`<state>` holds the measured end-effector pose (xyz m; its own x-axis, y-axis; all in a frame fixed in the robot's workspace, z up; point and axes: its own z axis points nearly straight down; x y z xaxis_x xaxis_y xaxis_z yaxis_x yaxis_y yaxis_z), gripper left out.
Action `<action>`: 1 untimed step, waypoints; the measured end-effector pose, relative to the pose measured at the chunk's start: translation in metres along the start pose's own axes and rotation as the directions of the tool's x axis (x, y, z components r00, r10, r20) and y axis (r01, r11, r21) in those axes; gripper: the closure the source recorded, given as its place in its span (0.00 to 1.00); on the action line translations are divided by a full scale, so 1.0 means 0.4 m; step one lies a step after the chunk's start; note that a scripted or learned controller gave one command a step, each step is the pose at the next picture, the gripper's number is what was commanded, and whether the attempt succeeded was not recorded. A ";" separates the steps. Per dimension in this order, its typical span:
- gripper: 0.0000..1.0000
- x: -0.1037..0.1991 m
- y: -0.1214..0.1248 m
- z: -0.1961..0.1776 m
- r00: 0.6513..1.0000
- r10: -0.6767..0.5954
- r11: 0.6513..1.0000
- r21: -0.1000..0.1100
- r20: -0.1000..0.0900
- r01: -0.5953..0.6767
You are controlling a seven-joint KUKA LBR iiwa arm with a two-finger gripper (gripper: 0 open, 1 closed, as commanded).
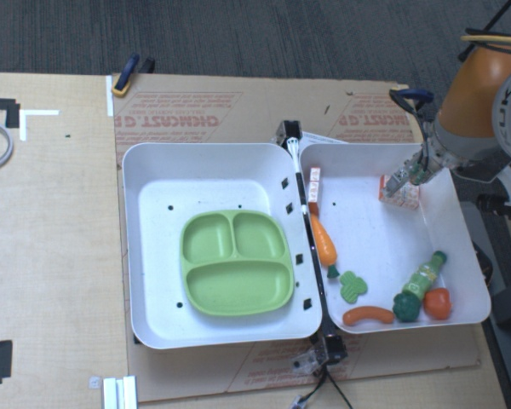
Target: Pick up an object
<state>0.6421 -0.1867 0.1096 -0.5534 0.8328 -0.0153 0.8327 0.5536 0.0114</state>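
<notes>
Grey two-finger gripper (406, 180) low in right white bin (370, 228), touching small red-white carton (400, 192) near the far wall, finger state impossible to tell; nothing lifted yet, grasp and raise remain.

The cardboard (264, 109) under the bins carries red print. At 12 o'clock from the left bin (140, 254) the big line stands upside down — it looks like "CHEMCAST GP", though the letters are small and I am not sure of each one. Smaller red lines near it, and more red print at 6 o'clock — too small to read.
</notes>
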 end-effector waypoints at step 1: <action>1.00 0.142 0.080 -0.220 0.999 0.034 0.999 0.011 -0.013 -0.034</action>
<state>0.6358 -0.1210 0.1970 -0.5249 0.8512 -0.0022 0.8512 0.5249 0.0014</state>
